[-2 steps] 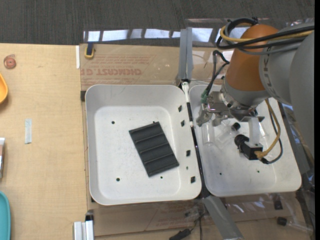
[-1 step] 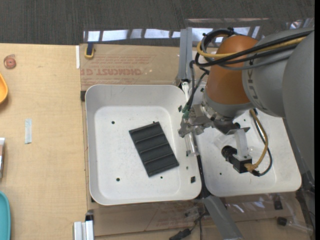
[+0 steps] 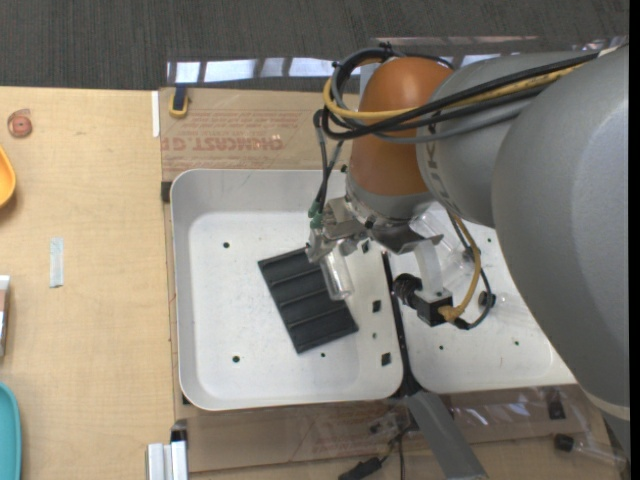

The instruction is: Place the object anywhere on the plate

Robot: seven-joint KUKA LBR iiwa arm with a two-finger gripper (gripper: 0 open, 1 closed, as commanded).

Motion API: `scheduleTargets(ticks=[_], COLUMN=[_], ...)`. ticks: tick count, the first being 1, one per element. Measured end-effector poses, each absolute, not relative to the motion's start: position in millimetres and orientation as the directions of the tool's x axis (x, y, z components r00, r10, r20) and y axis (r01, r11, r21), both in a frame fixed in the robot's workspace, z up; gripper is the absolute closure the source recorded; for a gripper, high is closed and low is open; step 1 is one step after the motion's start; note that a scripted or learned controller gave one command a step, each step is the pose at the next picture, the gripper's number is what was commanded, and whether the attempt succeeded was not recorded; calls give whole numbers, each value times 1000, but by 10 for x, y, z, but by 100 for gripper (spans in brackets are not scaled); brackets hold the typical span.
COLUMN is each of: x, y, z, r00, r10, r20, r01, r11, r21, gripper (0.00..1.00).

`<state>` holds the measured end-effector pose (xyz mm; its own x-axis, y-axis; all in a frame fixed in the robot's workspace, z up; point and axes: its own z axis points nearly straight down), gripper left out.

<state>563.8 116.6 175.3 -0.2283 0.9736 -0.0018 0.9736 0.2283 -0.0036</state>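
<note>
A black ribbed rectangular plate (image 3: 303, 306) lies tilted in the middle of the left white bin (image 3: 190, 268). My gripper (image 3: 334, 265) hangs over the plate's upper right corner, close above or touching it. The grey wrist with its orange band (image 3: 400, 118) hides most of the gripper from above. No separate object is visible at the gripper; anything there is hidden by the wrist housing.
The right bin (image 3: 490, 353) lies mostly under the arm, with cables and a black fitting (image 3: 430, 308) above it. Cardboard (image 3: 240, 138) lies behind the bins. On the wooden bench to the left are an orange item (image 3: 5, 183), a small grey strip (image 3: 57, 263) and a teal item (image 3: 8, 433).
</note>
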Motion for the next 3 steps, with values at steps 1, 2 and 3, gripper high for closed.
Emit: scheduleTargets(ticks=[1, 2, 3], x=[6220, 6528, 6265], y=[1902, 1920, 2004], z=[2085, 1916, 1550], r00=[-391, -657, -689], r10=[921, 754, 725], r20=[-2, -2, 0], r01=[921, 754, 725], r11=[391, 657, 689], r21=[-3, -1, -3], gripper=[100, 100, 100])
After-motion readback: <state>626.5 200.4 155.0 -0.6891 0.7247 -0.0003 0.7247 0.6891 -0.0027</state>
